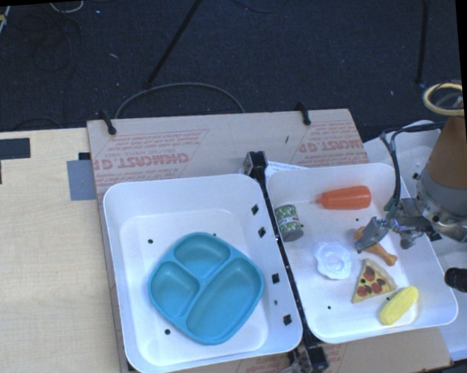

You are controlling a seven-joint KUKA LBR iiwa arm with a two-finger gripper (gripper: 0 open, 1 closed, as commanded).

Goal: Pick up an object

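Where the claw (373, 234) hovers lies a bone (381, 252) (orange).

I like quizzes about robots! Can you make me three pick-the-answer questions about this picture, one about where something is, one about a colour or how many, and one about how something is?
1. Where is the blue plate?
A. in the left bin
B. in the right bin
C. on the wooden bench

2. What colour is the carrot?
A. green
B. orange
C. purple

3. How does the small can sit?
A. inside the blue plate
B. under the pizza slice
C. in the right bin, by the divider between the bins

Answers:
1. A, the plate lies on the floor of the left bin.
2. B, it is orange, near the far wall of the right bin.
3. C, it rests at that bin's left edge, apart from the pizza slice and the gripper.
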